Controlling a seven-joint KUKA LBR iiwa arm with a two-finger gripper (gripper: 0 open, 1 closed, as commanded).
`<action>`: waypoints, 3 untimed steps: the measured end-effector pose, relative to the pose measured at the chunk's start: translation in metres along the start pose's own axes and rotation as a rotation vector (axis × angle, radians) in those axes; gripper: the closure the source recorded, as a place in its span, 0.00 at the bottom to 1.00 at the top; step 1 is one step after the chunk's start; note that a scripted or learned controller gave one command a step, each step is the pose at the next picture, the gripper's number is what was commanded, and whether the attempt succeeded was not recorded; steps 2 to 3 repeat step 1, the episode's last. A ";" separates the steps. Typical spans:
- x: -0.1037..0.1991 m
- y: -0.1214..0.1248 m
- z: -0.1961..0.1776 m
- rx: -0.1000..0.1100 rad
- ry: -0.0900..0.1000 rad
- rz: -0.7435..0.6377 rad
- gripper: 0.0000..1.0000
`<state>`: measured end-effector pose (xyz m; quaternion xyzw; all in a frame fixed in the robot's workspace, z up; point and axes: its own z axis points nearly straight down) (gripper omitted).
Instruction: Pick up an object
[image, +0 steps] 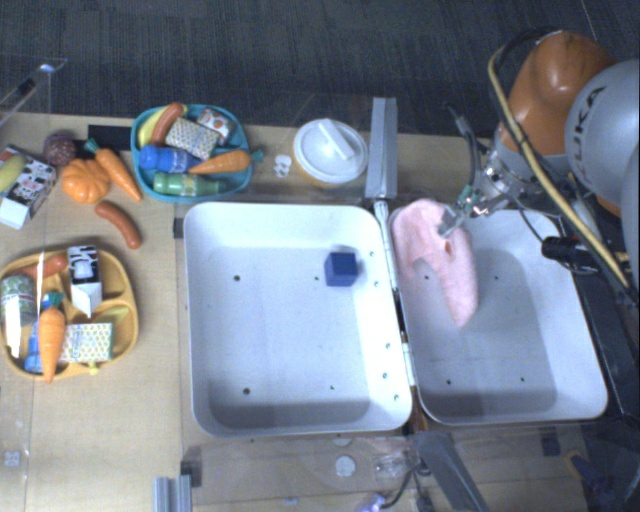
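gripper (452, 226) — on pink cloth (440, 262)

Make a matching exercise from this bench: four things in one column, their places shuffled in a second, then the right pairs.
1. blue cube
2. pink cloth
3. white lid
4. orange pumpkin

A. bench, left of the bins
B. left bin
C. bench, behind the left bin
D. right bin, beneath the gripper

Pairs: 1-B, 2-D, 3-C, 4-A
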<state>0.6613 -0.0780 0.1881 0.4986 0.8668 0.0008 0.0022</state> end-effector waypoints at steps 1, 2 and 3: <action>0.073 -0.019 0.004 0.003 0.002 0.415 1.00; 0.073 -0.019 0.004 0.003 0.002 0.415 1.00; 0.073 -0.019 0.004 0.003 0.002 0.415 1.00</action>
